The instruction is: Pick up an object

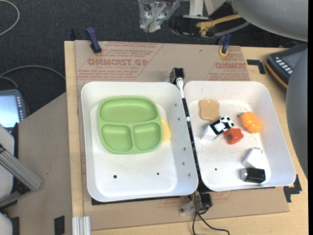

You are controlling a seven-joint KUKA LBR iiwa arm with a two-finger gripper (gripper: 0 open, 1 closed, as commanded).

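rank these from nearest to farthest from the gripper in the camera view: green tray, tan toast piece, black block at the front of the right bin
Gripper hangs beyond the bins, top centre.
1. Tan toast piece, back of the right bin.
2. Green tray, left bin; nearly as close, hard to separate from the toast.
3. Black block, right bin's front corner, clearly farthest.

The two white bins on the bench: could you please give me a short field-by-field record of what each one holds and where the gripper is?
left bin: green divided tray, with a yellow item at the tray's right edge
right bin: tan toast-like piece, orange item, red item, black-and-white item, white block, black block
gripper: above the far edge of the bench, beyond both bins
gripper contents: nothing seen in it
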